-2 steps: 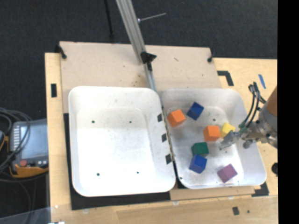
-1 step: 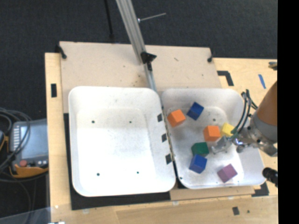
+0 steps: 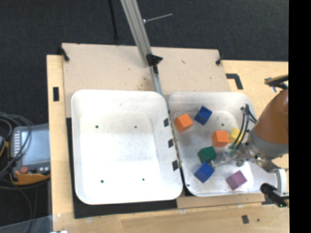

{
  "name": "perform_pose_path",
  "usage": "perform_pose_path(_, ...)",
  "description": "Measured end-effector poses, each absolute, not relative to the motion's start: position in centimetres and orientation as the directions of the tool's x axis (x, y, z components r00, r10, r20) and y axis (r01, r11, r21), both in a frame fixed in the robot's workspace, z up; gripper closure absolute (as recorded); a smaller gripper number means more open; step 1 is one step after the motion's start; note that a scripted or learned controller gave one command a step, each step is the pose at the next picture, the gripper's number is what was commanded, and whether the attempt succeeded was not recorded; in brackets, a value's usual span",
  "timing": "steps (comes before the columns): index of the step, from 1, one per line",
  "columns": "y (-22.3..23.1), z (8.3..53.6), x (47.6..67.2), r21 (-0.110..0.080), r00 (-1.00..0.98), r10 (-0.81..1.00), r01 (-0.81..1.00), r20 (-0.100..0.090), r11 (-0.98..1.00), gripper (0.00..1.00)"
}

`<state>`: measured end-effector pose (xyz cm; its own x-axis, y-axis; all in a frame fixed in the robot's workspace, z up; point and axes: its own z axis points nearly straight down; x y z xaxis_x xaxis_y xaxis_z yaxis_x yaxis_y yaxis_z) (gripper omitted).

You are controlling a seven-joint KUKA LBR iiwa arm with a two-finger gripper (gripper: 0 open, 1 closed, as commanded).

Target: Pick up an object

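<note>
From where I'm standing the arm is reaching in from the right side over the rt-hand bin, wrist hanging low above the bin floor. The gripper is sitting down among the blocks, approx between the green block and the purple block, w/ the lower orange block just above it and a yellow block partly tucked behind the cables. Can't tell if it's released or clenched; the tip is too small and blurred, and nothing is showing as clearly grasped.

All the pickable stuff is lying in the rt bin: an orange block and a blue block near the top, another blue block near the bottom, touching or nearly touching the green one, plus the others already named. All are looking like they're resting flat on the bin floor, none lifted.

The left bin is sitting just beside, apart from the arm.

Progress, IMO: the approach is looking done or nearly done, but the grab itself isn't showing as achieved. Closing on a block and lifting it clear are remaining. Likeliest target is looking like the green block, being nearest the tip, tho that's a guess. Blocks are crowding close there, so a nudge instead of a grip is a risk.
</note>
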<state>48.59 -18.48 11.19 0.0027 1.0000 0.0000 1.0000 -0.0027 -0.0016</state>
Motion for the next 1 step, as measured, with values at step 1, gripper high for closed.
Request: perform_pose_path(1, -18.59, 12.37, 48.81, 0.007, 0.009, 1.0, 1.0, -0.001, -0.009, 1.0)
